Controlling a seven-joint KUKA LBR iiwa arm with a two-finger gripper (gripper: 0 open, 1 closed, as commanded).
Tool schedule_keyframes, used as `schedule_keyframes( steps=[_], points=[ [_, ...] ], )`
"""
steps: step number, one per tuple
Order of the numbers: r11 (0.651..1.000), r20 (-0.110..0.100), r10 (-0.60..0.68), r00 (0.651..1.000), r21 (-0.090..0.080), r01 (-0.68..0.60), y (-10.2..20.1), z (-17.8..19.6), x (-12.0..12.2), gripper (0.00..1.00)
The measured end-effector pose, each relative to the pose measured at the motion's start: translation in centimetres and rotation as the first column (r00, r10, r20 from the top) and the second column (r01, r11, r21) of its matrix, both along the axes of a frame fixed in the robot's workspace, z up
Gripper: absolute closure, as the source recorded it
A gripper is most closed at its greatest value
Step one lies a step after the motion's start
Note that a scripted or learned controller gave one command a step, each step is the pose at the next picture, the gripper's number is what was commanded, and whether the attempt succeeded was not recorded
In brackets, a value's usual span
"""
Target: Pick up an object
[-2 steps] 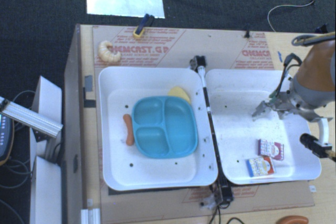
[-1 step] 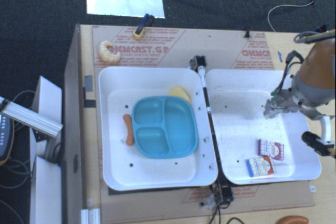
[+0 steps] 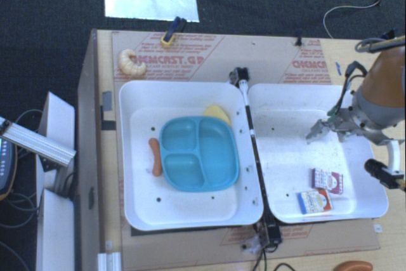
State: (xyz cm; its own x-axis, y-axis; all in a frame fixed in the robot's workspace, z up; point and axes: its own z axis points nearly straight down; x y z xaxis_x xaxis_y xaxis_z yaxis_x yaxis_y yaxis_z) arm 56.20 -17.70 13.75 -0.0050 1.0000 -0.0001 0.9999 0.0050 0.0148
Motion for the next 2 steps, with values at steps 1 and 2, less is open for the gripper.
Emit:
schedule_keyframes(
  steps=[1, 2],
  points=[
    [1.000, -0.014, -0.005, 1.000, -0.001, 0.005, -2.2, -5.4, 1.1, 0.00],
    [1.000, -0.010, -0.003, 1.000, -0.001, 0.003, -2.2, -4.3, 1.2, 1.00]
  ],
)
